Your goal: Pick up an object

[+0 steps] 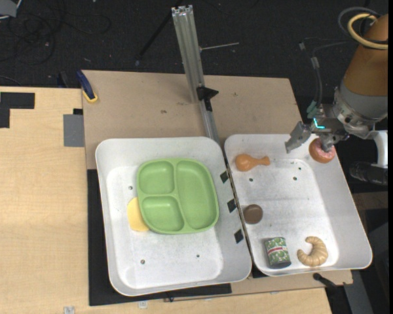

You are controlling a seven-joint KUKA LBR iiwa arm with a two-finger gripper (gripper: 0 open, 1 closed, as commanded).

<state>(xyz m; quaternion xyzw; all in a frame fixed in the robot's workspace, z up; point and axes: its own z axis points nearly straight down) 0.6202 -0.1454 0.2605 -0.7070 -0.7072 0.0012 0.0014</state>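
The arm (365,77) enters from the right and its hand (312,136) sits at the upper right corner of the right bin (334,195), above the bin's far rim. One dark finger (297,138) projects to the left of the wrist; the spread of the fingers cannot be told from this view. A pink, doughnut-like object (323,150) lies at the same corner of the right bin, touching or just beside the hand on its lower right side; whether it sits between the fingers cannot be told. Inside the right bin, an orange pear-shaped object (249,162) lies near the upper left corner. A small brown round object (252,213) lies against the bin's left wall, below the orange object. A green-labelled can (276,252) lies near the bin's front edge, and a tan croissant (314,250) lies just right of the can, apart from it. The left bin (118,169) adjoins the right bin on its left side. It holds a green divided plate (178,195), and a yellow object (136,216) shows partly from under the plate's lower left edge.
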